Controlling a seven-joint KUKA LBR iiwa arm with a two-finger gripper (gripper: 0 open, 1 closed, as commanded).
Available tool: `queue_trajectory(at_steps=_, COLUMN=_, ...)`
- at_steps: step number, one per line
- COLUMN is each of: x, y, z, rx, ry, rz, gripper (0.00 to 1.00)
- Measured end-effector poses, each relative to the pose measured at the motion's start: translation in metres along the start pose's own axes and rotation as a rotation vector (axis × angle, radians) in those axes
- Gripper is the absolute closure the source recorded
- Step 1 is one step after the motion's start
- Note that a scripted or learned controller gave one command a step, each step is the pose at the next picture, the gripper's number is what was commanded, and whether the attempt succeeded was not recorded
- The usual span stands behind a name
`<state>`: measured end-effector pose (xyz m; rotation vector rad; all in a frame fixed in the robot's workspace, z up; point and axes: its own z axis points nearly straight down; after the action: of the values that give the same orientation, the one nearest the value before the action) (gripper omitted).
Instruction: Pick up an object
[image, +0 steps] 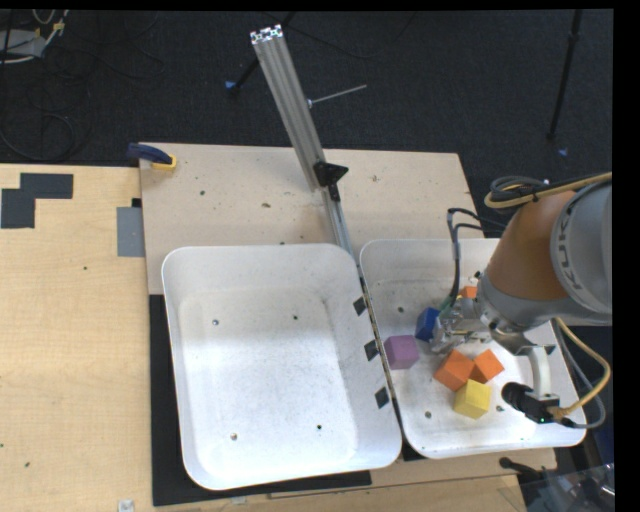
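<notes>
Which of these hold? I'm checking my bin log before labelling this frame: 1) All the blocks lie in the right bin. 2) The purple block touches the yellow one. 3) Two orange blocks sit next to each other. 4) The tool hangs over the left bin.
1) All the blocks lie in the right bin: true.
2) The purple block touches the yellow block: false, they lie well apart.
3) Two orange blocks sit next to each other: true.
4) The tool hangs over the left bin: false, it is over the right bin, beside the blue block.

Wooden bench (240, 200) carries two white bins (270, 370) side by side.
</notes>
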<state>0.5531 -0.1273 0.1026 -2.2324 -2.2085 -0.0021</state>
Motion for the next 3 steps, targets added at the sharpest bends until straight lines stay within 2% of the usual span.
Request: queue_trajectory(at_steps=3, x=-0.023, y=-0.004, z=-0.168, rx=-0.004, ry=-0.004, rz=-0.010, gripper=1.00)
